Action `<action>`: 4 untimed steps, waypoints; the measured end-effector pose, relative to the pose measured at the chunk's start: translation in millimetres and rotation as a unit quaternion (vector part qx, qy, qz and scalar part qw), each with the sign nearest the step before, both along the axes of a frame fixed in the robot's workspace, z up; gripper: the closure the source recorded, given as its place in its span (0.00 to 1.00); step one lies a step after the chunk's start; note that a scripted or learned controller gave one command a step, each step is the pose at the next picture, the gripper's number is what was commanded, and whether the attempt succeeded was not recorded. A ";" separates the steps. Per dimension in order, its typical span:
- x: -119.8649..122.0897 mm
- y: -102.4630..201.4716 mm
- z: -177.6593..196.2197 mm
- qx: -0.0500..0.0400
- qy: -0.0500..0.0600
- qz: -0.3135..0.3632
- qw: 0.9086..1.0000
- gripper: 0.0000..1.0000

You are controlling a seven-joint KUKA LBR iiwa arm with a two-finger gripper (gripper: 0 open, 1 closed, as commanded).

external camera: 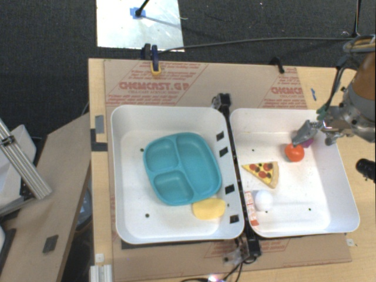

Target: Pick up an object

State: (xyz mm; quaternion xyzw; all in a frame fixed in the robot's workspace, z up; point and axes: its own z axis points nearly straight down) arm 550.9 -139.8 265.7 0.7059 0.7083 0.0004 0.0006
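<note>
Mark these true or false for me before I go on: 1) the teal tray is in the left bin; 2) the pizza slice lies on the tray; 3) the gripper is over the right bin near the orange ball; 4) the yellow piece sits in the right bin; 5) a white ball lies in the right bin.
1) True: the teal tray lies in the left bin.
2) False: the pizza slice lies on the floor of the right bin.
3) True: the gripper is just above the orange ball.
4) False: the yellow piece is in the left bin, at the tray's near edge.
5) True: the white ball lies below the pizza slice.
</note>
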 end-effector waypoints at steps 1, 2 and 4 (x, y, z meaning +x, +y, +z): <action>10.2 0.5 -52.3 0.000 0.002 -0.001 1.000 0.00; 10.6 -2.5 -114.8 0.000 0.003 -0.001 1.000 0.00; 19.8 0.9 -147.7 0.000 -0.001 -0.001 1.000 1.00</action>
